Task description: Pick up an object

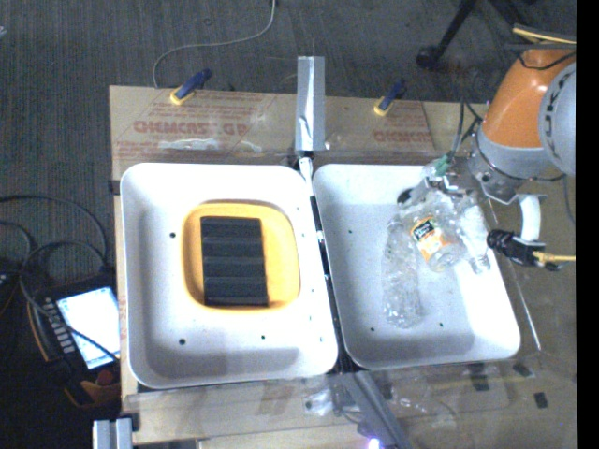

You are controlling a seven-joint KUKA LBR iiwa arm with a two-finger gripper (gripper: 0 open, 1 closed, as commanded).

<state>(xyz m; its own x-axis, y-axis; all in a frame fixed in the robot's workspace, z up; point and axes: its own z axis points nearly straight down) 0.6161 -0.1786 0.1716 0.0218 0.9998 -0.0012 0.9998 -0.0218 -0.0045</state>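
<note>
gripper (447, 187) sits low over the right bin's (360, 340) upper right part, among clear plastic; whether it grips anything i cannot tell. just beside it lies a crumpled clear bottle (432, 237) with an orange label. left bin (150, 344) holds a yellow tray (285, 251) with a black block (234, 260).
</note>
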